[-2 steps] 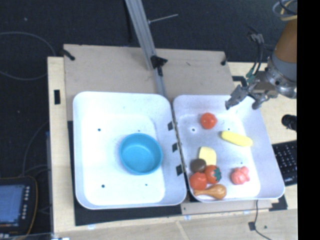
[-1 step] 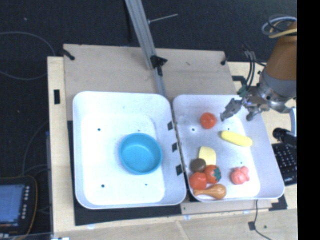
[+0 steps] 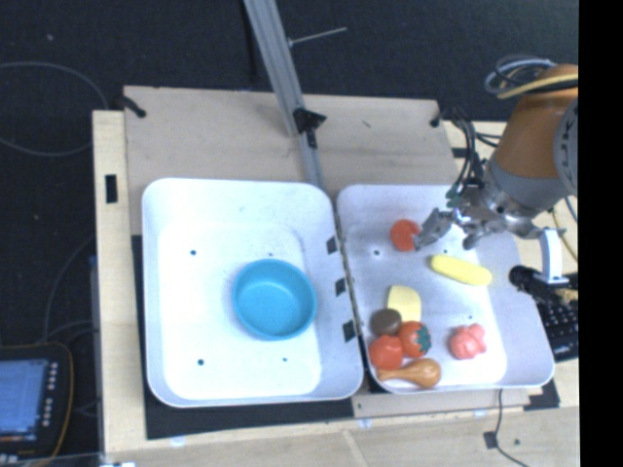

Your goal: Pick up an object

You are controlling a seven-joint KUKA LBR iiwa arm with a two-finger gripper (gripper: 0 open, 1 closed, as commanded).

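Both bins (image 3: 175,261) look like smooth matt white plastic. The bowl (image 3: 274,299) in the left bin is glossy blue plastic. Right of the bowl, the toy foods (image 3: 428,319) look like smooth plastic. The bench (image 3: 209,134) looks like matt pale wood.

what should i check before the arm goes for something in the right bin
1. Tool is over the right bin, near its far side: ok.
2. Nearest target: the small red-orange piece lies just beside the tool, apart from the other items: ok.
3. Tool already holding something: nothing seen between its fingers, but the view is too coarse: cannot tell.
4. The yellow banana-like piece lies loose just below the tool and could be nudged on descent: not ok.
5. Near-side cluster, the tomato, brown piece and gourd, is packed tightly: not ok for a clean grasp.
6. The blue bowl sits in the left bin, out of the way: ok.
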